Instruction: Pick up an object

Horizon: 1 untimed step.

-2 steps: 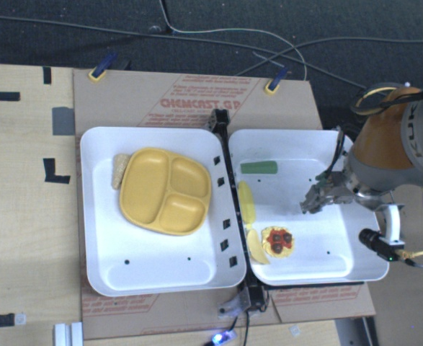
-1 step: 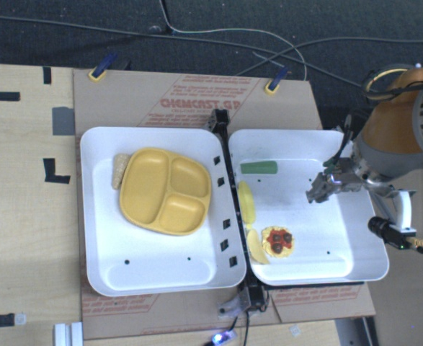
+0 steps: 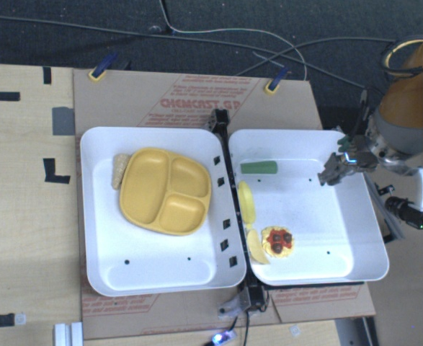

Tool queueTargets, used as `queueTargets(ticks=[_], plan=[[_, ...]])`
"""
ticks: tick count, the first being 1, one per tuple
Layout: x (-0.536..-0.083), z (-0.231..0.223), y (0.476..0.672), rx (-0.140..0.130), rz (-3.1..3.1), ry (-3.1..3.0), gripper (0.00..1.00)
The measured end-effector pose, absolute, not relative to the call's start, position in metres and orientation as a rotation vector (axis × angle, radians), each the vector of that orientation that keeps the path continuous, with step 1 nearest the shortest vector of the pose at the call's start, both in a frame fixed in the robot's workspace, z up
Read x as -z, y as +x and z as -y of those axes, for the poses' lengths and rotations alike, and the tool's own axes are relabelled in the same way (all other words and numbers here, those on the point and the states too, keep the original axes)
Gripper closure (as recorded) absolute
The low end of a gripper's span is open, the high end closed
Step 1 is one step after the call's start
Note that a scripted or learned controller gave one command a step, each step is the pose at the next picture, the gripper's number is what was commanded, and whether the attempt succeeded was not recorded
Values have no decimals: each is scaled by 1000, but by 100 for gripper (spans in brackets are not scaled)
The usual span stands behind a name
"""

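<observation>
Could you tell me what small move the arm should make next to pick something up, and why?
Probably shift the gripper leftward over the right bin toward the green block. The gripper sits near the bin's right wall, apart from every object, while the block lies alone by the divider at about the same depth, clear of the yellow pieces below it.

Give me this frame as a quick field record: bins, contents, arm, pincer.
left bin: yellow divided plate, tan item tucked at its left edge
right bin: green block near top left; yellow pieces along left wall; small round item with red topping
arm: reaching in from the right
pincer: over right bin's upper right, nothing seen between its fingers
</observation>
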<state>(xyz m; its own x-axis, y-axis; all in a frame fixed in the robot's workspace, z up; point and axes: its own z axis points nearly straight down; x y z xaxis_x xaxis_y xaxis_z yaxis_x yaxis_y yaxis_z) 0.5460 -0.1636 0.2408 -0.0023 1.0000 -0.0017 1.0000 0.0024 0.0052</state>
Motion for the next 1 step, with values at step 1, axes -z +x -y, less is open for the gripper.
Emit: queueTargets(ticks=[1], plan=[[-248,110,551,-2,-2229,2215,100]])
